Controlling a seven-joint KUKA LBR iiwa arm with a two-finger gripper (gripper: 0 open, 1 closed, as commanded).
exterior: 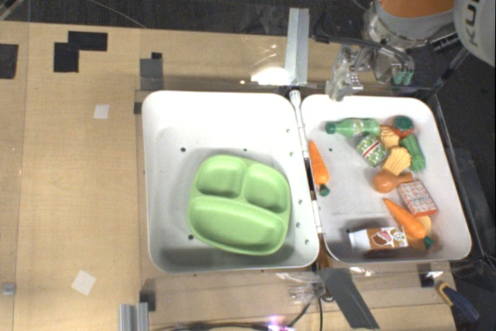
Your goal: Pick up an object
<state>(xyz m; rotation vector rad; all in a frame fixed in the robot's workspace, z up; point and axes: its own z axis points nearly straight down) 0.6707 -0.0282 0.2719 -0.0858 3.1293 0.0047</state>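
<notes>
My gripper (369, 74) hangs under the orange-banded wrist, over the back rim of the right bin (457, 190), above and apart from the items in it. That bin holds several toy foods. A green bottle (353, 125) lies near the back, and a carrot (317, 164) rests by the left wall. There is also a yellow corn piece (397, 160), an orange fruit (384, 182), a red box (417, 198), a second carrot (408, 219) and a brown bottle (378, 238) at the front. Nothing hangs from the gripper.
The left bin (167, 128) holds a green divided plate (239, 203). A metal post (297, 46) stands behind the wall shared by the bins. Wooden bench surface lies to the left, with cables behind the bins.
</notes>
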